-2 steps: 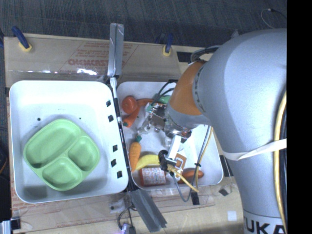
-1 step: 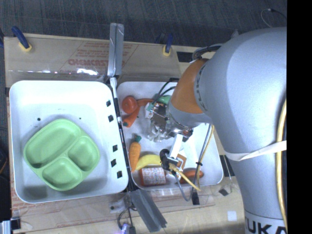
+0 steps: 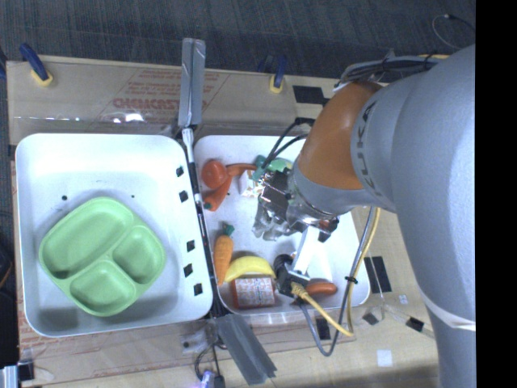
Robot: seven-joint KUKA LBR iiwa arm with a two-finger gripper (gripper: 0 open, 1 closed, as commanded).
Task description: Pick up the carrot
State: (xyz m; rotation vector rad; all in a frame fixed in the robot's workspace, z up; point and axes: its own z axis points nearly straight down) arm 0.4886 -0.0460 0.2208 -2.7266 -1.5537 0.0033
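Tabletop (image 3: 97, 95) carries two white bins. Jaws (image 3: 271, 225) hang over the right bin (image 3: 242, 148); whether they are open cannot be told, and nothing visible sits between them. Carrot (image 3: 223, 254) lies near that bin's left wall, leaf end up. Judged light, rigid, smooth: grip across mid-body. Banana (image 3: 249, 266) touches it; a can (image 3: 253, 292) lies just beyond, a tomato (image 3: 214, 173) farther along the wall. Green tray (image 3: 101, 253) occupies the left bin (image 3: 48, 160).

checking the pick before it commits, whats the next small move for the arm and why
Probably shift toward the bins' divider and down: the gripper hangs over the right bin's middle, beside the carrot rather than over it. The carrot lies by the divider wall, its lower end against the banana.
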